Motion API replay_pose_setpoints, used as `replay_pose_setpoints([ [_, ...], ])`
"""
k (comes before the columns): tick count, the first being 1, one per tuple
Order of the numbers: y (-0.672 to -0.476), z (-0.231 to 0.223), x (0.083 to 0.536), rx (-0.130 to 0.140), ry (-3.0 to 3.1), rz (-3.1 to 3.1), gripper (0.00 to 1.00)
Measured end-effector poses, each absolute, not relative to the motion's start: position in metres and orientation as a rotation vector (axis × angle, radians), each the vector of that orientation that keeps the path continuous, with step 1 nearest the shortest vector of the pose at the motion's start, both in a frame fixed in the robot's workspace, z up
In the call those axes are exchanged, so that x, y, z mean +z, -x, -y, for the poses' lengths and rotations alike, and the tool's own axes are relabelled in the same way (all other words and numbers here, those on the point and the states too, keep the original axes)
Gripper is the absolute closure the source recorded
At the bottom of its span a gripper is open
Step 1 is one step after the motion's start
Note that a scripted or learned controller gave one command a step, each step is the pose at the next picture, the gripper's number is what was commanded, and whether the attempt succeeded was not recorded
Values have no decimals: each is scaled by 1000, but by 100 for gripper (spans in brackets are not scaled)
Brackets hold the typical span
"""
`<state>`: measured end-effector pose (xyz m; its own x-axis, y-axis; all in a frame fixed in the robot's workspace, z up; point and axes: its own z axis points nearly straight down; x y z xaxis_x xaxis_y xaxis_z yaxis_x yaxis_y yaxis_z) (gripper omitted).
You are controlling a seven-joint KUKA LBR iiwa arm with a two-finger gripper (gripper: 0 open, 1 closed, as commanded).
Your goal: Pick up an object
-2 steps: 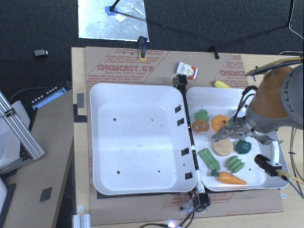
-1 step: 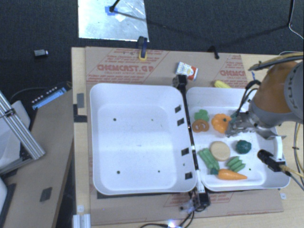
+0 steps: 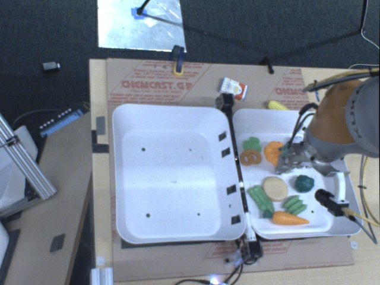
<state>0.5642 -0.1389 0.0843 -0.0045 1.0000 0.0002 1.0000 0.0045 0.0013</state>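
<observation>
Right now hand [image 3: 284, 159] low in right bin [image 3: 261, 119] — beside orange piece [image 3: 273, 151]; grip state unclear.

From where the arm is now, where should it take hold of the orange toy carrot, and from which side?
Grip the orange toy carrot across its thick middle, coming straight down from above. It lies flat and roughly parallel to the near wall of the right white bin, tapering toward the right, so fingers should close across its narrow width. The green pea pod lies close behind it, leaving little room on that side.
</observation>
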Motion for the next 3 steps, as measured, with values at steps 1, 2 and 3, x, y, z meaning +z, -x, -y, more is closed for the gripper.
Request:
replay_pose_setpoints([
  [1,-623,106,85,7,-2209,-2228,100],
  [2,-639,-28,192,18,-2199,-2235,100],
  [3,-671,-79,377,25,-2202,-2224,100],
])
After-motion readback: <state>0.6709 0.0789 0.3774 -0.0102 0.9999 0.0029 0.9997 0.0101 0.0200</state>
